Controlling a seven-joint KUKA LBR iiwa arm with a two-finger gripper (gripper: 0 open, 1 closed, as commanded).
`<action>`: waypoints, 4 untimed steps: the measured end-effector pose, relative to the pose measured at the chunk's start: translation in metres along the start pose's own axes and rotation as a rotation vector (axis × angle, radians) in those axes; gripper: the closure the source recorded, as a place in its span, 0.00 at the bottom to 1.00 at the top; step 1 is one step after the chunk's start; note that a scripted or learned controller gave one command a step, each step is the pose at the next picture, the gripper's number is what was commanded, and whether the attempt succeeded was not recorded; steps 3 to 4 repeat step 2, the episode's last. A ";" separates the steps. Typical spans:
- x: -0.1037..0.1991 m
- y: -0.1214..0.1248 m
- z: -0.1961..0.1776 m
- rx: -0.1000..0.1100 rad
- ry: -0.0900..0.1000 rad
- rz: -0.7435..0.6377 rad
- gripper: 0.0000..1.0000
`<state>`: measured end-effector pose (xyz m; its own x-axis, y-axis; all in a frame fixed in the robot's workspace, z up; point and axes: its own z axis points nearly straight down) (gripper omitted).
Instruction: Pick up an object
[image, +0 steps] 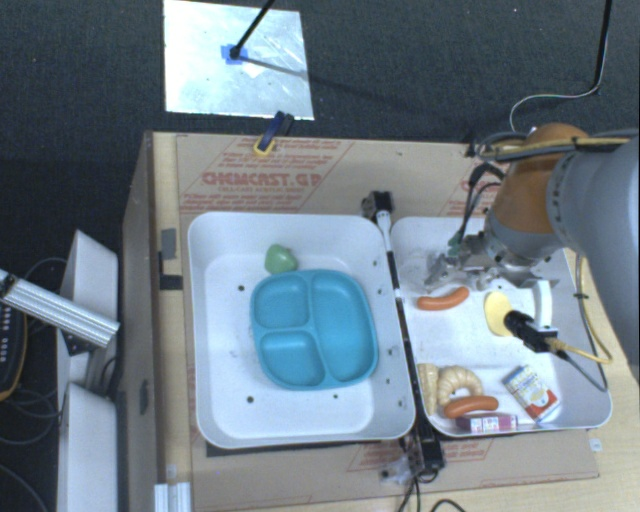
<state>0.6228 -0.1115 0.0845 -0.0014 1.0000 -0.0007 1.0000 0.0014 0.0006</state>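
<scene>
Lying in the right bin (600, 400), the candidate objects form two loose groups: a toy hot dog sausage (442, 298) and a yellow round piece (497, 312) sit in the upper half, while a tan croissant-shaped pastry (452, 381), a second red sausage (471, 405), a small carton with a red-and-white label (530, 390) and a flat printed packet (492, 424) cluster along the near wall. The gripper (447, 266) hangs low over the upper part of this bin, just above the first sausage and apart from it; whether its jaws are released or clenched cannot be told from this angle. Behind it, the grey arm (590, 200) with its orange band (528, 190) reaches in from the right. The left bin (215, 330) holds a blue three-compartment tray (312, 327), tilted slightly, with a small green object (281, 260) touching its far edge. Both bins rest on a cardboard-covered bench (260, 175).
</scene>
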 end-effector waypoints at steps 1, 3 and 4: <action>0.010 -0.023 0.000 0.000 0.001 0.000 0.00; 0.010 -0.022 -0.011 -0.002 0.001 -0.001 1.00; 0.010 -0.022 -0.011 -0.002 0.001 -0.001 1.00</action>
